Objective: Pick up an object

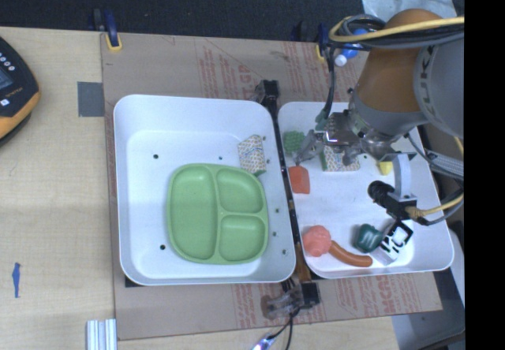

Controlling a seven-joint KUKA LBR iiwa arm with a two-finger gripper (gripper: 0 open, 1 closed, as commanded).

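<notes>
The gripper (335, 143) hangs low at the back of the right bin (442, 254), over a patterned block (341, 159); whether it is open, or grips anything, I cannot tell. Best to centre on 1 object, clear of the green piece (293, 140) and orange block (298, 180)

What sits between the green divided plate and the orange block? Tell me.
In the camera view, the adjoining bin walls separate the green divided plate from the orange block; otherwise bare white floor.
</notes>
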